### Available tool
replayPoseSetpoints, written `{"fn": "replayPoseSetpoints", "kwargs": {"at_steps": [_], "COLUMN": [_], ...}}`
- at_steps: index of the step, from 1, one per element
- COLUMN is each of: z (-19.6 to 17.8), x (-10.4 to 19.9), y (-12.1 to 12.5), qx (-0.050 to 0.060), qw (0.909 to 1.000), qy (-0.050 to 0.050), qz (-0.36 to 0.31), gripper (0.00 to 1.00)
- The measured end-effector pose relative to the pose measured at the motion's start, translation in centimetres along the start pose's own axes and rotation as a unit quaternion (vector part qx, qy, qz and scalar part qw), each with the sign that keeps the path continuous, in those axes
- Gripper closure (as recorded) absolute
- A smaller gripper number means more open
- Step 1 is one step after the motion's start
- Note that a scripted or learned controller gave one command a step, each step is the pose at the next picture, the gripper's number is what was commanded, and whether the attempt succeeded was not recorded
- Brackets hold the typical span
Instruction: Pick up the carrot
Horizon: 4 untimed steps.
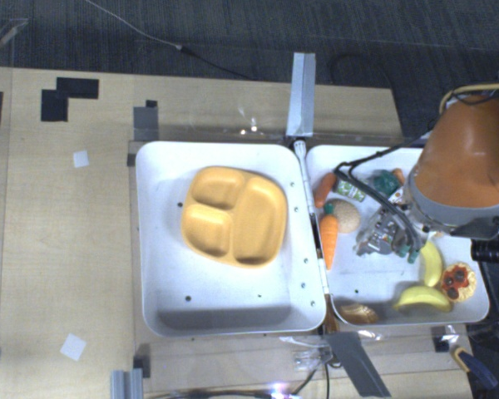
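The carrot (328, 237) is orange with a green top and lies lengthwise along the left wall of the right bin (482, 310). My gripper (382, 235) hangs over the middle of that bin, a short way right of the carrot. The orange band of the arm (470, 160) rises behind it at the right. The metal fingers point down and left, and nothing shows between them.
The left bin (158, 298) holds a yellow three-part tray (234, 214). In the right bin lie a banana (428, 285), a small tart with berries (457, 279), a bread roll (359, 312), a beige round item (347, 216), an orange-red piece (323, 188) and a green packet (387, 181).
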<state>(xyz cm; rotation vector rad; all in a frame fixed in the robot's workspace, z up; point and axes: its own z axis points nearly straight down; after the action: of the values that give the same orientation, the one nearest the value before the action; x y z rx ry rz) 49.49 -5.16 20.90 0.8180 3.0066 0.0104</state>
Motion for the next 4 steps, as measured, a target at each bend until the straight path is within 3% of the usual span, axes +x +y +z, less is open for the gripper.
{"fn": "replayPoseSetpoints", "kwargs": {"at_steps": [1,2,3,4], "z": [0.0,2.4,2.5,2.5], "x": [0.0,2.2,-0.7,-0.6], "y": [0.0,2.5,5.9,5.5], "qx": [0.0,0.005,0.006,0.007], "qw": [1.0,0.9935,0.9902,0.9628], "qy": [0.0,0.008,0.008,0.007], "qz": [0.0,0.114,0.139,0.27], "gripper": [0.0,0.0,0.0,0.0]}}
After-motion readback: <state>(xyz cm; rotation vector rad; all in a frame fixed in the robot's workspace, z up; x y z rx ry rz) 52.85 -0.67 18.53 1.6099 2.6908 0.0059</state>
